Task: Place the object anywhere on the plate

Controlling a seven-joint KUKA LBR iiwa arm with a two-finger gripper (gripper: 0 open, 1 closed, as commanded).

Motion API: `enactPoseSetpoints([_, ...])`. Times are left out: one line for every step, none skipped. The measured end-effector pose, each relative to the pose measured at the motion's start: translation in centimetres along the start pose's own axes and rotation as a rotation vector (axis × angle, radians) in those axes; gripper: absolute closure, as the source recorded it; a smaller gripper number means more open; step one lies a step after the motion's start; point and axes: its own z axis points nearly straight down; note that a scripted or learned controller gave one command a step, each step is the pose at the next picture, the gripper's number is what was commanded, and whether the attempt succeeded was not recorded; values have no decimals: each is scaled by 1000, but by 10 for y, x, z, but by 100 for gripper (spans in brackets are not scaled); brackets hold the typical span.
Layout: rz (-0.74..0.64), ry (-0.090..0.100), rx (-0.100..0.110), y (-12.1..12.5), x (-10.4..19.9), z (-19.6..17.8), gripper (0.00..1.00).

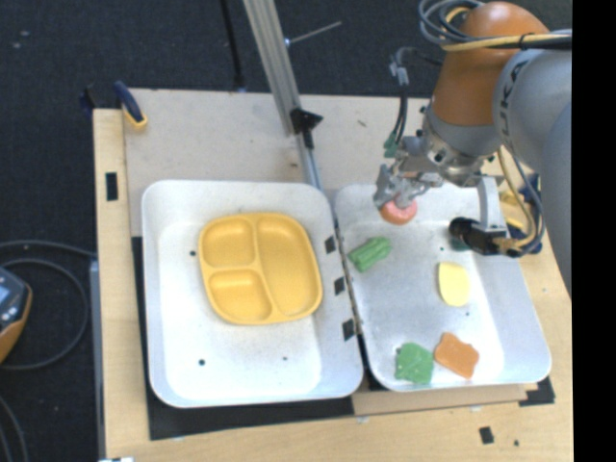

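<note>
Salmon-pink round object (397, 210), no clear long axis, sits pinched between the tool's (396, 198) fingers over the right bin (500, 325).

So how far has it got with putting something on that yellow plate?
Early days. The yellow plate in the left bin has nothing on it. The claw is over the right bin, right at a pinkish-red piece; whether it grips it is unclear. Lifting, carrying across and setting down remain.
</note>
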Motion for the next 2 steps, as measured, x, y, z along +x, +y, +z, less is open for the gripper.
enactPoseSetpoints([-1,1,0,-7,59,5,100])
enactPoseSetpoints([-1,1,-1,-3,108,-6,100])
